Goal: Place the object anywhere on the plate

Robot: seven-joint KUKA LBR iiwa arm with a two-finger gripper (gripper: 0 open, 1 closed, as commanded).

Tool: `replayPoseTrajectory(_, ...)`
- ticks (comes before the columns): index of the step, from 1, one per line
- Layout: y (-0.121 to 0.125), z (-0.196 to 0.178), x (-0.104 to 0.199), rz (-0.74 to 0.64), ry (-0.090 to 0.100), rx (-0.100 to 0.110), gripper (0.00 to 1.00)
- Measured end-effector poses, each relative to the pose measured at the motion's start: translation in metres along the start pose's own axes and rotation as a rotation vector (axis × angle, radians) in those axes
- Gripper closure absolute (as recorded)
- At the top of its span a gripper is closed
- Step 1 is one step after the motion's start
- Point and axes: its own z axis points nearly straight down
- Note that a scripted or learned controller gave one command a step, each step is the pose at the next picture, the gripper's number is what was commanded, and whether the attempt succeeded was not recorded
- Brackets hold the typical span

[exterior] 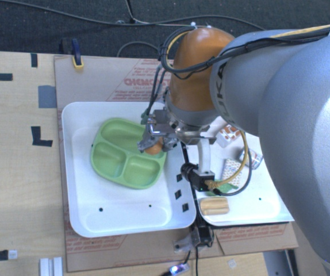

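A green divided plate (125,154) lies in the left white bin (96,211). My gripper (155,144) hangs over the plate's right rim, just below the orange wrist band. A small orange object (152,149) sits between its two dark fingers, and the gripper is shut on it. The object is at the plate's right edge, above the upper right compartment. The gripper body hides much of the object.
The right white bin (257,211) holds a tan block (214,206), a speckled packet (231,168), a red-and-white item (229,133) and a green piece (226,184). The big grey arm covers the right side. Cables (242,171) loop beside the wrist.
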Motion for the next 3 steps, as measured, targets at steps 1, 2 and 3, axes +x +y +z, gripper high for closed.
replayPoseTrajectory(1,0.001,-0.005,0.058,-0.001,0.0,0.0,1.0)
replayPoseTrajectory(2,-0.005,-0.002,0.103,0.001,-0.001,0.001,1.0)
replayPoseTrajectory(3,-0.005,-0.002,0.1,0.004,-0.002,0.001,0.0)
